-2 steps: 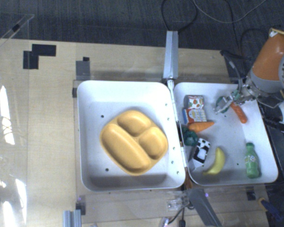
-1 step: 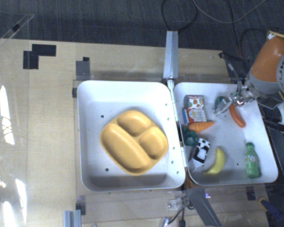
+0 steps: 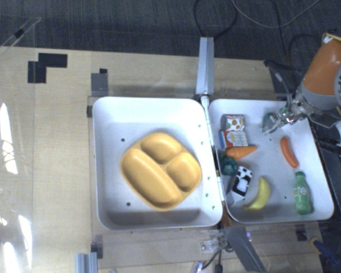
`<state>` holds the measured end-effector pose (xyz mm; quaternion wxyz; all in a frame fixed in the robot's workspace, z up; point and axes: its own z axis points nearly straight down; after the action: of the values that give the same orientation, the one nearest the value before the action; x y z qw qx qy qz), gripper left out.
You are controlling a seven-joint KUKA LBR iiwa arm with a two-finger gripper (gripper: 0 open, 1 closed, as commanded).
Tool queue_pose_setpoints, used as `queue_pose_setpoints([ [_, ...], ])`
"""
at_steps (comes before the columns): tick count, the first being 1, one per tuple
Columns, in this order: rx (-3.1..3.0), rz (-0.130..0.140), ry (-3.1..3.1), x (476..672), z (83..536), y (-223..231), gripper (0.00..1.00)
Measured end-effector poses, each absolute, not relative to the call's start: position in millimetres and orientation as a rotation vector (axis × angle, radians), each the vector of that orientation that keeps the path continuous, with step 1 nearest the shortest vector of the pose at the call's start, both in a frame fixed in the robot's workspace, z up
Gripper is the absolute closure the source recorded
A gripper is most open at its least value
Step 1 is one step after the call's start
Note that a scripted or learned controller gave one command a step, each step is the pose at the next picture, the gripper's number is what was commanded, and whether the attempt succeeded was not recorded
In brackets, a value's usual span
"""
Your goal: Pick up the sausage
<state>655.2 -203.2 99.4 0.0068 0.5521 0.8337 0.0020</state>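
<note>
The sausage (image 3: 289, 152) is a short red-orange link lying on the floor of the right bin (image 3: 324, 209), near its right side and apart from the other items. My gripper (image 3: 275, 120) hangs over the bin's back right part, up and to the left of the sausage and not touching it. Its fingers stand open with nothing between them. The grey arm with its orange band (image 3: 325, 67) comes in from the right edge.
The right bin also holds a small juice carton (image 3: 233, 129), a carrot (image 3: 241, 151), a teal item (image 3: 227, 165), a black-and-white item (image 3: 241, 181), a banana (image 3: 260, 193) and a green bottle (image 3: 302, 193). The left bin (image 3: 108, 124) holds a large yellow bread-like lump (image 3: 161, 169).
</note>
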Motion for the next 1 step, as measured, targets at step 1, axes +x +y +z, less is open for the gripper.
queue_pose_setpoints([
  [1,1.698,0.006,2.629,651.6,88.8,-184.6,1.00],
])
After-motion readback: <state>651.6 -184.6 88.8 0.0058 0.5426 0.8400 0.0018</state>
